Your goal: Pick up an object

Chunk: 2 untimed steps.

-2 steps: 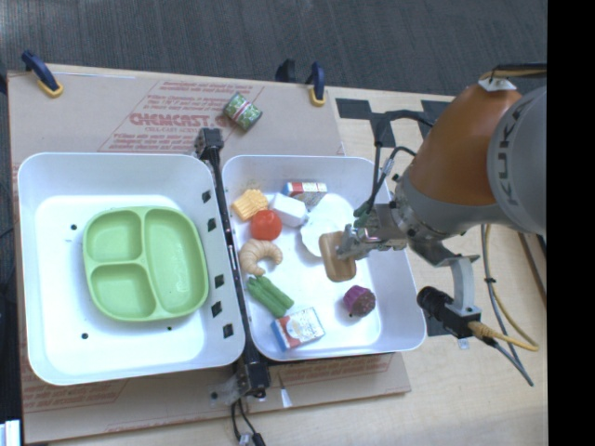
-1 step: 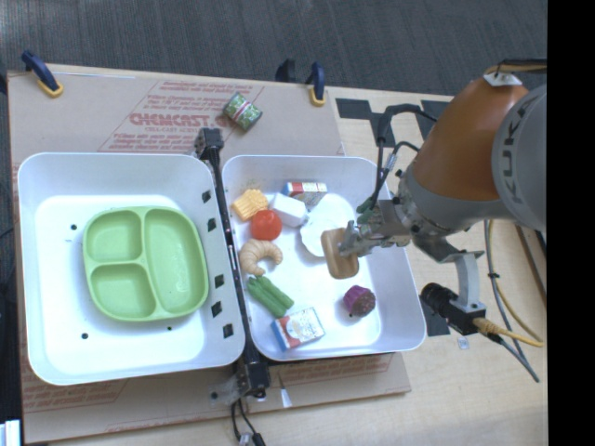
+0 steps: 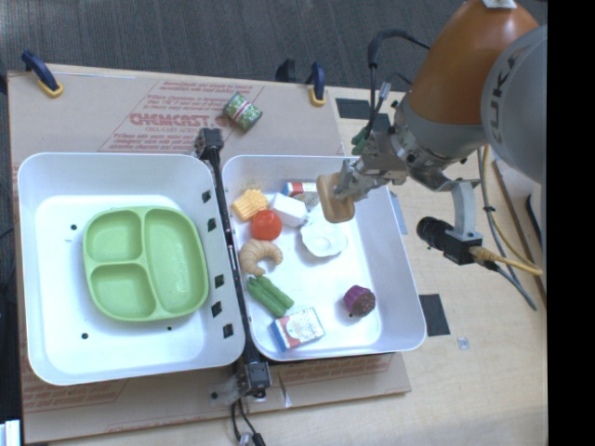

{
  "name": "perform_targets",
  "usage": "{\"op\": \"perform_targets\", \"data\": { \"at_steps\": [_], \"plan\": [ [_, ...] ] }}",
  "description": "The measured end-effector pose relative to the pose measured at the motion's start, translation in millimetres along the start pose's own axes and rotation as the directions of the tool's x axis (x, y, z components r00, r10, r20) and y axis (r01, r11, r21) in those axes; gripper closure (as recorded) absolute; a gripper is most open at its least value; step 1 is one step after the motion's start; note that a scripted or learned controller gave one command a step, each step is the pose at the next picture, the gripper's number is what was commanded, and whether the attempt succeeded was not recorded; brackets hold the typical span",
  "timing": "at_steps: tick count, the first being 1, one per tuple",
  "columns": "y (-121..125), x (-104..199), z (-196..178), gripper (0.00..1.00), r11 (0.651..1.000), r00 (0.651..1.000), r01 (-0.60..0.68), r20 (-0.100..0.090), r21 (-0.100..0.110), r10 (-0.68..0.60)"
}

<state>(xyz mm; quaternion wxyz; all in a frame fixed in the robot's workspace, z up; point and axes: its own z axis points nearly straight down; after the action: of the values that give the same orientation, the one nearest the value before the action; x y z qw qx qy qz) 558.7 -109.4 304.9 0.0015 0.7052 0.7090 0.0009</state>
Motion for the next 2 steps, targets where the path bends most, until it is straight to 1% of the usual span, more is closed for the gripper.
{"op": "perform_targets", "data": {
  "at_steps": [1, 2],
  "plan": [
    [-74, 16, 69, 1.0, 1.0, 1.0, 0.0, -0.001, 0.007, 0.0],
    [-73, 16, 59, 1.0, 1.0, 1.0, 0.005, -0.001, 0.007, -0.005]
  ]
}}
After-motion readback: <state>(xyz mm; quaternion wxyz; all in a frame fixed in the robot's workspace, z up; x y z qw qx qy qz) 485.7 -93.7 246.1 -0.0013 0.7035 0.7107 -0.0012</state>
